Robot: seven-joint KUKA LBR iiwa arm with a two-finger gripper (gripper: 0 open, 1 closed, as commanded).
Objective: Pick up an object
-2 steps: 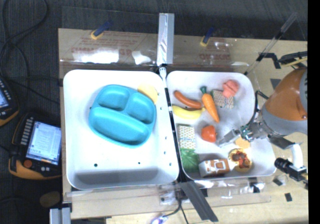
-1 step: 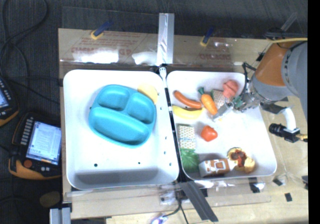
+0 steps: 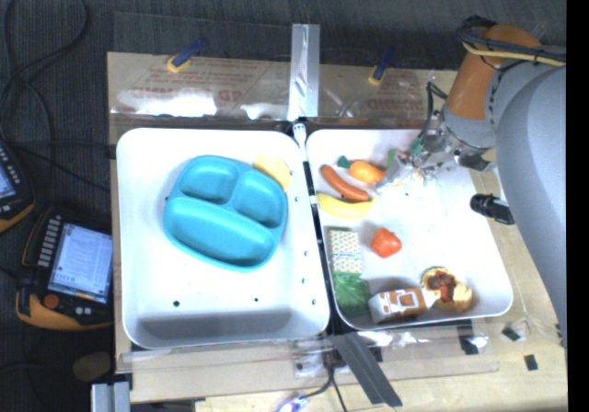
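Note:
My gripper [image 3: 421,154] hangs low over the back right part of the right bin [image 3: 479,249], under the orange-banded wrist [image 3: 474,79]. Just left of it lie an orange carrot [image 3: 365,171], a red sausage [image 3: 340,183] and a yellow banana [image 3: 344,208]. Further forward in that bin sit a red pepper [image 3: 386,242], a checkered packet [image 3: 343,249], a green leafy piece [image 3: 350,289], a brown carton [image 3: 400,303] and a pastry [image 3: 445,286]. I see nothing held in the gripper.
In the left bin [image 3: 147,309] a blue divided plate [image 3: 225,210] lies with a small yellow piece [image 3: 272,167] at its back right corner. The grey arm body [image 3: 543,171] looms over the right bin's right edge. A tablet [image 3: 78,263] lies off the bench at left.

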